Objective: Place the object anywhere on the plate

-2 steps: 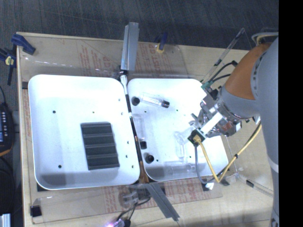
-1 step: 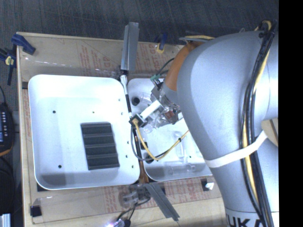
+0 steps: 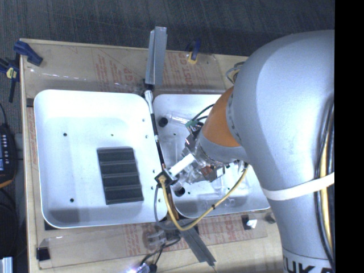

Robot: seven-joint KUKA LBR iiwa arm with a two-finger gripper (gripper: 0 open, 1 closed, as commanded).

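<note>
Looking down on 2 shallow white bins sitting side by side on the counter [image 3: 85,61]. Seeing a dark ribbed slab [image 3: 119,175] lying flat in the left bin [image 3: 57,104], slightly toward 5 o'clock of that bin's middle, long side running from 12 to 6 o'clock, clear of every wall and well apart from the gripper.

Reaching in from 3 o'clock with the grey arm [image 3: 284,112] and covering most of the right bin [image 3: 176,104]. Showing the orange band [image 3: 219,124] above the wrist, over that bin's middle. Hanging the gripper [image 3: 183,172] low over the right bin's 8 o'clock part, close to the wall dividing the 2 bins. Not managing to tell whether clenched, released or grasping anything, the tip being blurred among cables and brackets.

Trailing a yellow cable [image 3: 170,209] from the gripper toward 6 o'clock, across the right bin's near rim.

Noting a grey bar [image 3: 155,56] standing at 12 o'clock above the gap between the bins, and a blue clamp [image 3: 27,51] sitting on the counter's corner at 10 o'clock.
</note>
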